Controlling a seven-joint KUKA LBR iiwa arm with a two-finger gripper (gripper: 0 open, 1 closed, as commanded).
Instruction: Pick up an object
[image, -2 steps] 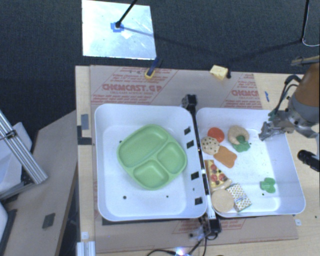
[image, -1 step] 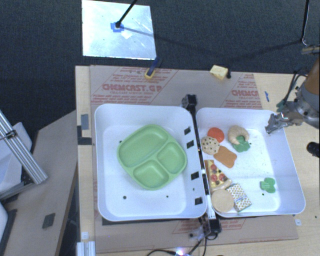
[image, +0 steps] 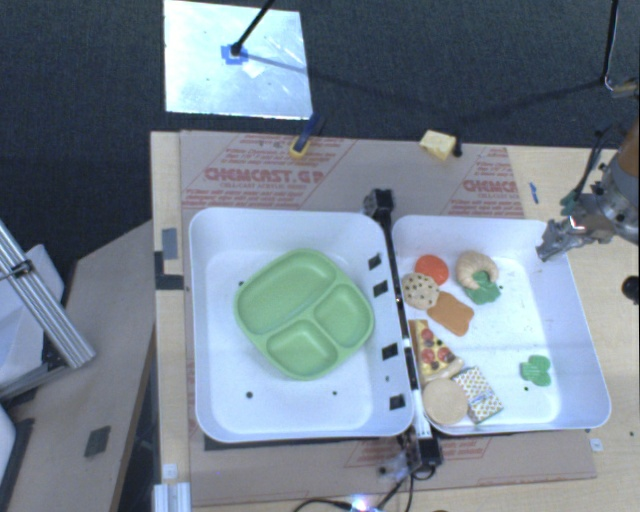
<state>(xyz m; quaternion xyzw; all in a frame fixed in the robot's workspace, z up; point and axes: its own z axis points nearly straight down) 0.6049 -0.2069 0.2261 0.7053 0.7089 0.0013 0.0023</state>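
Camera view, nearest edge first: in the right bin (image: 585, 330) lay a round cracker (image: 446, 402) beside a blue-patterned packet (image: 481, 394), then a pizza slice (image: 431, 349) against the divider (image: 398, 315). A green piece (image: 537, 369) sat apart, probably the easiest pick. Farther back clustered a cookie (image: 419, 290), an orange toy (image: 452, 313), a tomato (image: 432, 267) and a bun (image: 477, 270), crowding each other. A green divided plate (image: 303, 312) filled the left bin (image: 205, 300). Farthest, the hand (image: 556, 243) hung over the right bin's far corner, holding nothing; how far it was open, I cannot tell.
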